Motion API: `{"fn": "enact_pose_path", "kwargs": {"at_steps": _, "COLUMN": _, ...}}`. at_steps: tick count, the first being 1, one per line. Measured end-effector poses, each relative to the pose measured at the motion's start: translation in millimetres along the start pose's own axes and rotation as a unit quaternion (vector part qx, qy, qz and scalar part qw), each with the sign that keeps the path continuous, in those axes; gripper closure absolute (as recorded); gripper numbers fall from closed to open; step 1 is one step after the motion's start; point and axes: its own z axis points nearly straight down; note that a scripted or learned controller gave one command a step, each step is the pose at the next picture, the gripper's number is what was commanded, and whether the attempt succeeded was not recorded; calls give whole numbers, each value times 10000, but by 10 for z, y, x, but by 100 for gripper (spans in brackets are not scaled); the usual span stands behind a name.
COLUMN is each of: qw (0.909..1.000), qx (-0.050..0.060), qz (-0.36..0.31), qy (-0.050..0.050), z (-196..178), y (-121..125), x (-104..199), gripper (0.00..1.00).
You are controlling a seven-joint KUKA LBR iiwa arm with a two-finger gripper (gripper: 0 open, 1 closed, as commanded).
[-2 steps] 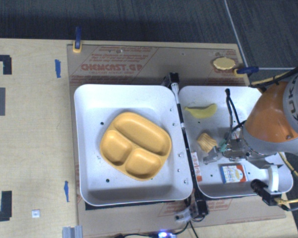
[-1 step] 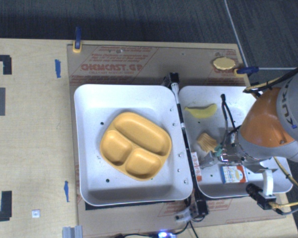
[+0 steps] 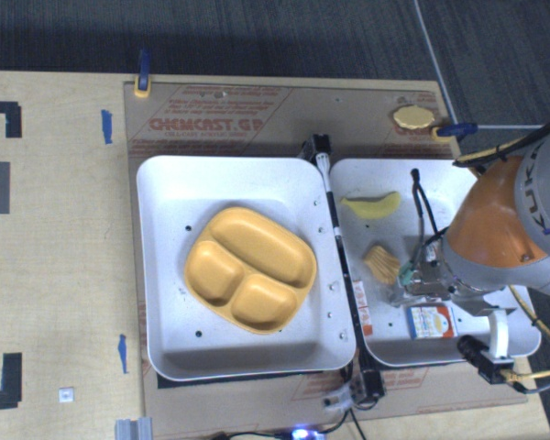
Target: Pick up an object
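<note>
The arm (image 3: 504, 223) reached in from the right, its orange band hanging over the right bin (image 3: 348, 177). The gripper (image 3: 422, 282) sat low in that bin, toward the bin's middle, and whether it was apart or together I could not tell from where I stood. Just left of the gripper lay a small ridged tan piece (image 3: 381, 262), close but not visibly held. Farther back in the right bin, toward its rear wall, a yellow banana-like piece (image 3: 371, 206) rested on the floor. Nearer the right bin's front wall, below the gripper, lay a small carton (image 3: 429, 322) with blue and red print. Left of the right bin, touching along the shared edge, the left bin (image 3: 165, 186) carried a big yellow three-part tray (image 3: 249, 269) at its middle. Behind the right bin, on the surface (image 3: 55, 246), sat a round tan disc (image 3: 413, 117).
</note>
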Motion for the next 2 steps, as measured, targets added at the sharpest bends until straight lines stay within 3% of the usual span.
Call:
{"fn": "enact_pose_path", "kwargs": {"at_steps": 1, "qw": 10000, "qx": 1, "qz": 3, "qy": 1, "z": 0, "y": -1, "x": 0, "gripper": 0}}
{"fn": "enact_pose_path", "kwargs": {"at_steps": 2, "qw": 10000, "qx": -17, "qz": 2, "qy": -5, "z": -99, "y": 12, "x": 1, "gripper": 100}}
